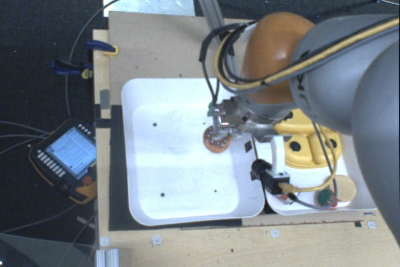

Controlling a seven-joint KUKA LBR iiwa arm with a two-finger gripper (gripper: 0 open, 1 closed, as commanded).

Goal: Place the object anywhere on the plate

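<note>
The hand (219, 129) sits directly above a small brown disc (217, 143) near the left bin's (144, 197) right wall; grip unclear.

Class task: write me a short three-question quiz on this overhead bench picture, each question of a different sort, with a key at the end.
1. True or false: the two-finger gripper is over the left white bin.
2. Multiple choice: the small round brown object lies (A) on the bench outside the bins, (B) in the left white bin near its right wall, (C) on the handheld pendant with the lit screen.
3. Fill in: the yellow plastic object with dark holes sits in the ____ bin.

Key: 1 true. 2 B. 3 right. Whether the gripper holds the brown object cannot be judged from this view.
</note>
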